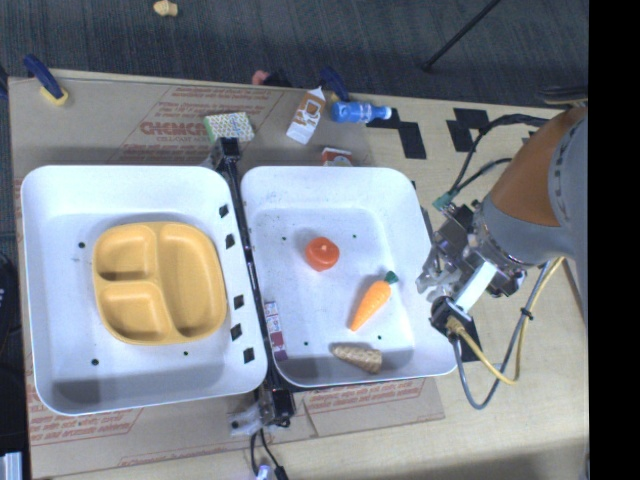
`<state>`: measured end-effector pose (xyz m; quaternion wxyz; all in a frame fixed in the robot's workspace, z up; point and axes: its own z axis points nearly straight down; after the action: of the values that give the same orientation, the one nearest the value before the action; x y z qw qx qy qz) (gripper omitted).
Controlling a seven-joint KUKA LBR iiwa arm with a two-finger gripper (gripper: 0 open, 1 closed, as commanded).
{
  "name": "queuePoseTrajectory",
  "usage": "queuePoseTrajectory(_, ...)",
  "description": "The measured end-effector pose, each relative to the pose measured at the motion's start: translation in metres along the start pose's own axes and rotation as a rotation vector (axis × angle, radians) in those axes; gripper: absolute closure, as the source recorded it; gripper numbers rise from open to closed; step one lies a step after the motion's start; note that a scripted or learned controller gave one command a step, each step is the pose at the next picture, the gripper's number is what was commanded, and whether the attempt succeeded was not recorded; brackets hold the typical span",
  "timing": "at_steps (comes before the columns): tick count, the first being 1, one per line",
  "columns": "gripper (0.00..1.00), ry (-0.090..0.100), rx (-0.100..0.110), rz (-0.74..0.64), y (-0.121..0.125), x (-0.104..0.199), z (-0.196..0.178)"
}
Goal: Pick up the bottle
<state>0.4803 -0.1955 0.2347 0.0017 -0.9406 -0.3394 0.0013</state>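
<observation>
A small blue bottle point(358, 112) lies on its side on the bench behind the right bin point(400, 183), outside both bins. Inside the right bin stands a small orange round-topped object point(322, 253); I cannot tell whether it is a bottle seen from above. My gripper point(447, 290) hangs over the right bin's right rim, well right of the orange object and far in front of the blue bottle. It holds nothing that I can see.
A toy carrot point(370, 302) and a tan cone-shaped piece point(357, 356) lie in the right bin near its front. A yellow divided plate point(160, 280) sits in the left bin point(40, 268). A small carton point(306, 116) and a green packet point(229, 125) lie behind the bins.
</observation>
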Motion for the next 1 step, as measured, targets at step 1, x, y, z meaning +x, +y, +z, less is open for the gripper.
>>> queuePoseTrajectory(1,1.0,0.001,0.0,0.205,0.0019,-0.0068,-0.056)
